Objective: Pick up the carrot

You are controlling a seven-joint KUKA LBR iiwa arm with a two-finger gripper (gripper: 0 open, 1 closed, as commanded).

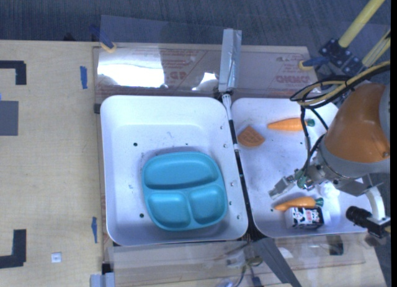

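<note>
You see the right bin (273,155) with two carrots in it. The upper carrot (286,125) lies near the far wall, at about 12 o'clock of this bin, with its tip toward 9 o'clock. The lower carrot (295,203) lies at about 5 o'clock of the bin, just beside a small black-and-white carton (306,217), which is at 5 o'clock from it. The gripper (291,183) hangs just above the lower carrot, at 12 o'clock from it. You cannot tell if the claw is spread or pressed together, and no carrot shows inside it. A flat orange-brown piece (251,136) lies at 8 o'clock from the upper carrot. The left bin (124,124) holds a blue divided plate (184,188).
</note>
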